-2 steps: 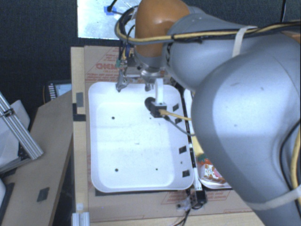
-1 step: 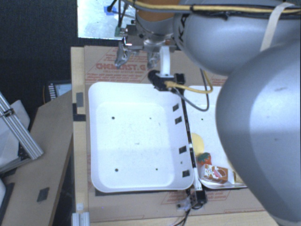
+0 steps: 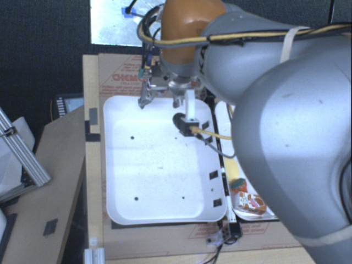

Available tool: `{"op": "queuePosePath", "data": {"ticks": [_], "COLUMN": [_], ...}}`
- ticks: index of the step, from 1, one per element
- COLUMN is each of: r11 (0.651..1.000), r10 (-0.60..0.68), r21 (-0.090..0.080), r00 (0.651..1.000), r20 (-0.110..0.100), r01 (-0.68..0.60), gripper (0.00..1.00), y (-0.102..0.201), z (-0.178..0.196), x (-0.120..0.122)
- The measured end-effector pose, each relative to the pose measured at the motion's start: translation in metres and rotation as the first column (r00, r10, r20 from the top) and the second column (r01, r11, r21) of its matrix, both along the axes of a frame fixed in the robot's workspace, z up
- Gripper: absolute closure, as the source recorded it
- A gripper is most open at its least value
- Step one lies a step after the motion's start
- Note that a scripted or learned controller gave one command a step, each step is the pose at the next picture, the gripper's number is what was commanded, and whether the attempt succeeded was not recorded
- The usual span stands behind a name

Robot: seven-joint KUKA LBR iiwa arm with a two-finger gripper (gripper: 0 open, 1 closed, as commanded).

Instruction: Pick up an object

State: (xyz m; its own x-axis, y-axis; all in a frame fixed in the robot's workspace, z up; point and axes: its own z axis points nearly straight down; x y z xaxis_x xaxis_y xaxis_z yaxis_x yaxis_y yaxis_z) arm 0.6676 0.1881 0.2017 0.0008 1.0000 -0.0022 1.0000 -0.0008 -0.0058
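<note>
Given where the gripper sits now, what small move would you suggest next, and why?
Probably swing right toward the right bin: the gripper hangs over the back edge of the left bin, while a red and white packet lies in the right one.

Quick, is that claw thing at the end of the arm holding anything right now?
End effector: fingers spread open over the back of the left bin, nothing between them.

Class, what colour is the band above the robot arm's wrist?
Orange. The band shows clearly in the camera view, above the gripper at the bin's far edge.
</note>
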Motion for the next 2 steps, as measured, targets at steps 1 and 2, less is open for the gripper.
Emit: {"op": "queuePosePath", "data": {"ticks": [1,2], "r11": [1.0,1.0], "r10": [0.006,0.008], "r21": [0.003,0.003], "r00": [1.0,1.0], "r20": [0.01,0.002], "r01": [-0.006,-0.008], "gripper": [1.0,1.0], "y": [0.002,0.049], "z": [0.017,-0.051], "x": [0.002,-0.03]}}
